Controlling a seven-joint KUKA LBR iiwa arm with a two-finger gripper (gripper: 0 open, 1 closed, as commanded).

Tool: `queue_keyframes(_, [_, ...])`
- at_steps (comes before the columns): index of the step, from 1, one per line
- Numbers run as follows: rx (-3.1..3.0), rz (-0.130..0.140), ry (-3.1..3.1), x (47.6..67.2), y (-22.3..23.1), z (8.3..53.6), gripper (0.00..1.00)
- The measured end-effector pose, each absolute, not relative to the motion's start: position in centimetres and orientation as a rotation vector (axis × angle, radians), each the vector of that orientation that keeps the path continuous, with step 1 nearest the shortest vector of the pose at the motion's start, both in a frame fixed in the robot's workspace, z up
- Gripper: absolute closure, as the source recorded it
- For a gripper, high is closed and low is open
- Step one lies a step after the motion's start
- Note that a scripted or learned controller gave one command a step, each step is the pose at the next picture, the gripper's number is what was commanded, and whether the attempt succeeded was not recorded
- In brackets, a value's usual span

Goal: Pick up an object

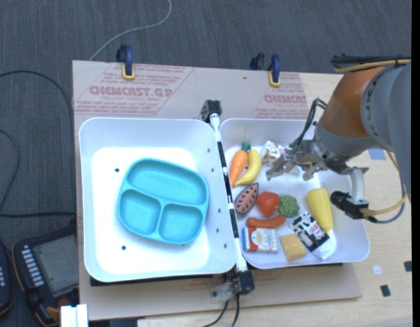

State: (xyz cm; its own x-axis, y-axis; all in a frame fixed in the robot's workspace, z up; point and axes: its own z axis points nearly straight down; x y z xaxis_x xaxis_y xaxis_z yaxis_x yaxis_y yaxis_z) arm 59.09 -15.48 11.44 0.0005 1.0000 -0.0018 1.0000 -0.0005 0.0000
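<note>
My gripper (288, 171) hangs low over the upper middle of the right bin (356, 251), its fingers spread open with nothing between them. Just left of it lie a small white and brown toy (271, 151), a banana (251, 167) and a carrot (238, 164). Below the gripper sit a red tomato (268, 201), a green broccoli (288, 205), a watermelon slice (246, 198) and a red sausage (266, 221). A yellow corn cob (320, 208) lies to the lower right of the gripper.
At the right bin's front are a red and white box (262, 239), a cheese square (292, 246) and a cow-print carton (311, 231). The left bin (94, 251) holds a blue compartment plate (162, 201). A ridge (223, 182) divides the bins.
</note>
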Motion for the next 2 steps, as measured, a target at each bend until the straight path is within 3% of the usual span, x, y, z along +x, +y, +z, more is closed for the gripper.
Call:
queue_keyframes(1, [2.214,0.008,2.211,52.7,-11.7,8.9,0.00])
queue_keyframes(2, [2.214,0.011,2.210,52.8,-11.7,10.0,1.00])
